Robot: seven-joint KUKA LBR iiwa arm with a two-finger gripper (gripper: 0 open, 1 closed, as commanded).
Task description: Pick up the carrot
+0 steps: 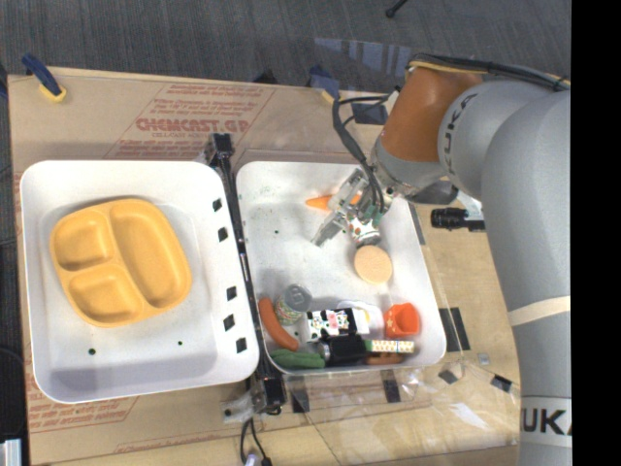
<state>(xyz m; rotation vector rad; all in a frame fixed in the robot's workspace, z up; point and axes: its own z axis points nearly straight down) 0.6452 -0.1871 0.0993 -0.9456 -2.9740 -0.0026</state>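
Your gripper (342, 219) hangs spread open, holding nothing, right beside the carrot (319, 202). You'll likely find it light, stiff, slightly slick; take it across its thicker middle.

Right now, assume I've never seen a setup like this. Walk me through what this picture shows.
This is one camera fixed above a workbench, looking down at a slant. The large grey machine with the orange band is a robot arm reaching in from the right. At its end is a two-finger gripper, its "hand".

Two shallow white bins sit side by side. The left bin holds a yellow divided plate. The right bin holds toy items: a small orange carrot right beside the gripper, a tan round disc, an orange cup, a sausage and packets crowded along the near edge.

The carrot lies in the bin; it isn't visibly between the fingers.
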